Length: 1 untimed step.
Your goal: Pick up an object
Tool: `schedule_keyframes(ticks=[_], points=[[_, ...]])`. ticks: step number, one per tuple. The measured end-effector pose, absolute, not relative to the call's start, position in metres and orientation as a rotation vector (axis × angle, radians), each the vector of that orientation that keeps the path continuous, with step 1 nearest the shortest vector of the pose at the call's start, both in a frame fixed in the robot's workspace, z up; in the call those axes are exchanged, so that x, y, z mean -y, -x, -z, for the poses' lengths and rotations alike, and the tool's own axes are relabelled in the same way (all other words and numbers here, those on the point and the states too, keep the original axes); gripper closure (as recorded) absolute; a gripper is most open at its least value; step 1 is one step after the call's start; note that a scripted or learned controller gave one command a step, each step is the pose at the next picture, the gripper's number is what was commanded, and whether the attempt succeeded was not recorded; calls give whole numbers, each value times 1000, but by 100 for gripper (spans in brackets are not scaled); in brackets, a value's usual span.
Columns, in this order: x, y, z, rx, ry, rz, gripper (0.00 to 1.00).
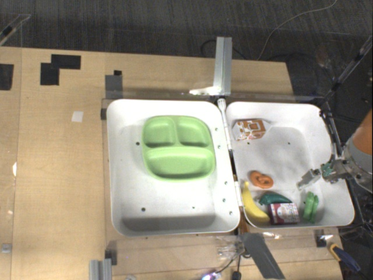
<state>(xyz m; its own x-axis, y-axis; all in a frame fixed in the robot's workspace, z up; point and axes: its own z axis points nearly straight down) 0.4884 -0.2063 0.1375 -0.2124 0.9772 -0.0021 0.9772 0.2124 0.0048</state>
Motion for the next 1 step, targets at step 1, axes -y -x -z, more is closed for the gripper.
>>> schedule_keyframes(ticks=[1], points=[[207,-490,-93,-2580,-1779,-6,0]])
